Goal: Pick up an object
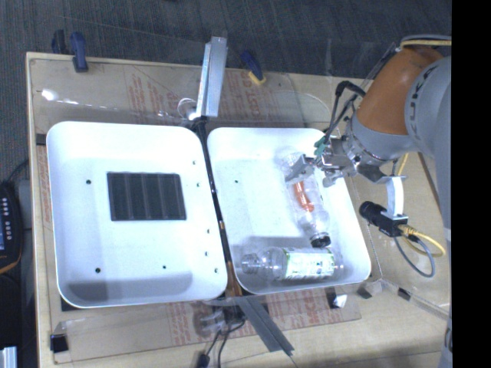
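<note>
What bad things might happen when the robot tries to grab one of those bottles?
The gripper sits at the right bin's far right rim, so it might bump the wall. The clear bottle with the orange label looks smooth and round, so it could slip or roll away. It lies close to the bottle with the green label, which might get knocked.

2 clear bottles lying flat in rt bin, near its rt/front walls.

**Grey arm, orange band, dark cabling**

At the frame's right edge the arm shows a rounded grey casing with a broad orange band above the wrist. A black cable loops off the band's left side. The gripper is a cluster of grey metal parts with small dark fittings.
</note>
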